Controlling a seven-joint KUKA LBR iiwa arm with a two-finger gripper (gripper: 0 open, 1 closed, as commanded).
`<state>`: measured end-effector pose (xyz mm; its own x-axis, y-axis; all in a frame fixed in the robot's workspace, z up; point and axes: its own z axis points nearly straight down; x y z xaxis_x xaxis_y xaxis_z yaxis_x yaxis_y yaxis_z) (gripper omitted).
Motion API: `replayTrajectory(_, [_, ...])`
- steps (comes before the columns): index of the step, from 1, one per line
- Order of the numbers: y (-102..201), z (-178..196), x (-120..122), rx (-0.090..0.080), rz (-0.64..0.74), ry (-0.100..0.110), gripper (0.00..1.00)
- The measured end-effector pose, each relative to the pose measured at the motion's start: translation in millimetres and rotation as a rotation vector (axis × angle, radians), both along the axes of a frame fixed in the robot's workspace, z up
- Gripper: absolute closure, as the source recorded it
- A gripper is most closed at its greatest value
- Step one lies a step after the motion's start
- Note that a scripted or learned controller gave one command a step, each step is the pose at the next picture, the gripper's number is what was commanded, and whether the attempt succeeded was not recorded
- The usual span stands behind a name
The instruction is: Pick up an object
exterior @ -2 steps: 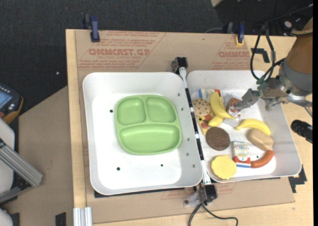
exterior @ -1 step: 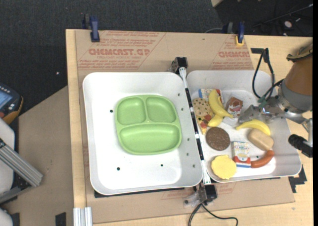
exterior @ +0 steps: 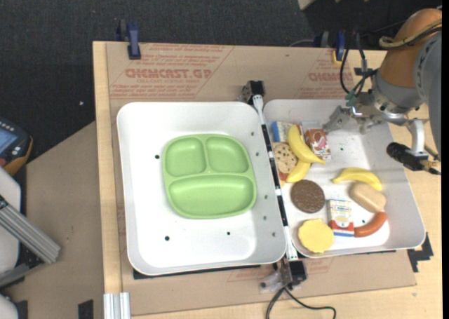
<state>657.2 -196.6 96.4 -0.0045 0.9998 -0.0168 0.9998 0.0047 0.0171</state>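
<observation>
- Objects for picking lie in the right bin (exterior: 414,230): a large banana (exterior: 300,149), a small banana (exterior: 358,177), a round brown cookie (exterior: 307,196), a tan cookie (exterior: 283,158), a yellow disc (exterior: 316,235), a sausage (exterior: 372,225), a bread-like piece (exterior: 368,197), a small carton (exterior: 341,214) and a red-and-white packet (exterior: 318,141).
- All of these items rest on the bin floor; none is lifted.
- The left bin (exterior: 133,170) carries a green divided plate (exterior: 208,174), lying flat near its middle.
- The gripper (exterior: 342,116) sits at the far side of the right bin, just beside the red-and-white packet and the upper end of the large banana.
- Gripper state: cannot be told from this view; the tip is small and seen at a slant. Nothing is visibly held by it.
- Arm (exterior: 407,65): enters from the right, with the orange band above the wrist.
- Task progress, as judged: the approach stage at most. No grasp is confirmed, and no lift has taken place.
- Remaining steps, as judged: settle on one item, close on it, raise it clear of the bin.
- Both bins stand side by side on the tabletop (exterior: 105,100).
</observation>
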Motion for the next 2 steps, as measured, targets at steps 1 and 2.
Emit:
replayTrajectory(1, [58.0,44.9,-70.9,0.019,-0.003,0.021,0.00])
replayTrajectory(2, [-7.2,60.7,-46.9,0.012,-0.007,0.011,0.00])
